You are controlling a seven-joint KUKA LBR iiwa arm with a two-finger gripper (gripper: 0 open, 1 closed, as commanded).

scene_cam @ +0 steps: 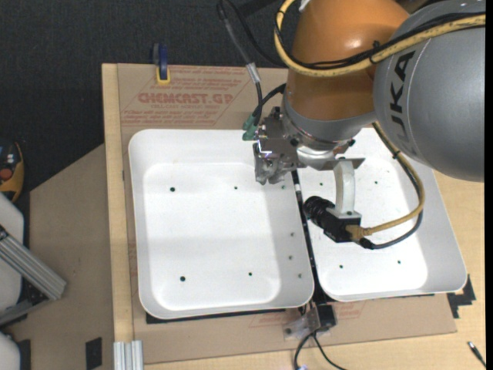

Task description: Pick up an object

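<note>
Ideally the two-finger metal gripper, open or closed I cannot tell, hanging where the shallow white left bin meets the shallow white right bin, should centre over its target object, probably hidden beneath the wrist, before closing.

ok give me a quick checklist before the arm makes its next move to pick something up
1. Gripper located: ok, it sits over the rear right part of the left bin, near the seam between the bins.
2. Finger state: cannot tell, the wrist hides it.
3. Object held: cannot tell, nothing is visible between the fingers.
4. Target to pick: not ok, no loose object shows on the visible bin floors.
5. Right bin contents: cannot tell, the arm covers much of it.
6. Cable slack: ok, it loops freely over the right bin.
</note>
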